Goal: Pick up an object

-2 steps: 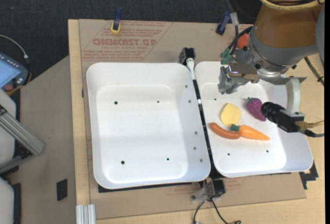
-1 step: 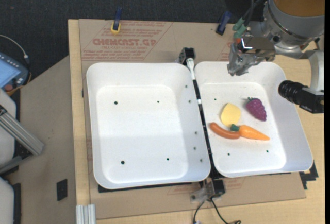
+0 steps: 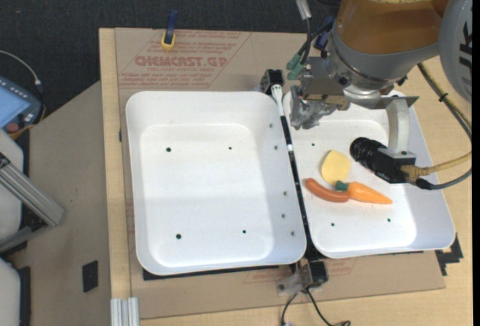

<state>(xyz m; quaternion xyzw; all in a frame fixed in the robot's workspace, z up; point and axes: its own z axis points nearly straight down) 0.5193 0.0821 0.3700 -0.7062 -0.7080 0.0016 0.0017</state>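
The right bin point(image 3: 409, 231) holds three toy foods near its middle. A pale yellow piece point(image 3: 336, 165) lies just above a red-orange chili-like piece point(image 3: 327, 191). An orange carrot with a green collar point(image 3: 365, 193) lies to the right, touching the chili's end. My gripper point(image 3: 306, 116) hangs over the far left corner of the right bin, close to the divider between the bins and up-left of the yellow piece. Nothing shows between its fingers.
The left bin point(image 3: 142, 167) stands beside it on a cardboard sheet. A black cylinder on a white bracket point(image 3: 379, 158) hangs from the wrist over the right bin, just right of the yellow piece. Cables trail off to the right.
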